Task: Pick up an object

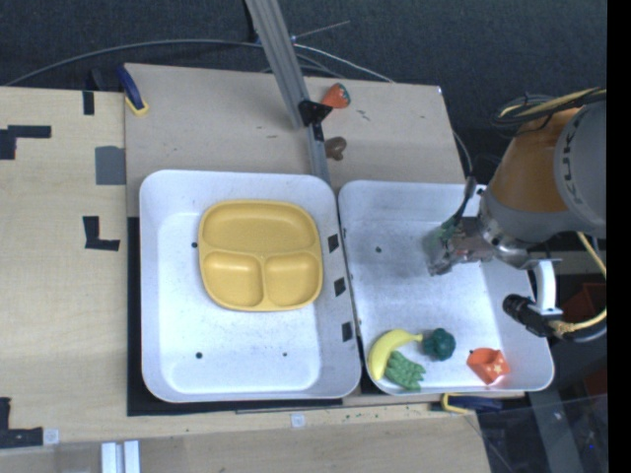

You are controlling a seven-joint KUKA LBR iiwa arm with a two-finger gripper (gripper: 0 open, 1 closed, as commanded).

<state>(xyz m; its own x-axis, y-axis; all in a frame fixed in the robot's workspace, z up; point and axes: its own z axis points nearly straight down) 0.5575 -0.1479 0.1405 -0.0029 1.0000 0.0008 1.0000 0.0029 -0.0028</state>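
My gripper [444, 252] hangs over the right part of the right bin [394, 264], below the grey arm with its orange band. It stands well above the toys along the bin's front edge. Those are a yellow banana [387, 346], a light green leafy piece [404, 371], a dark green broccoli [440, 343] and an orange-red piece [487, 364]. Nothing shows between the fingers, and they are too blurred and small to read.
The left bin [163, 264] holds a yellow divided plate [261, 254]. A grey pole [281, 57] slants in from the top to the bins' rear junction. Wooden bench surface lies behind and to the left. Cables run at the far right.
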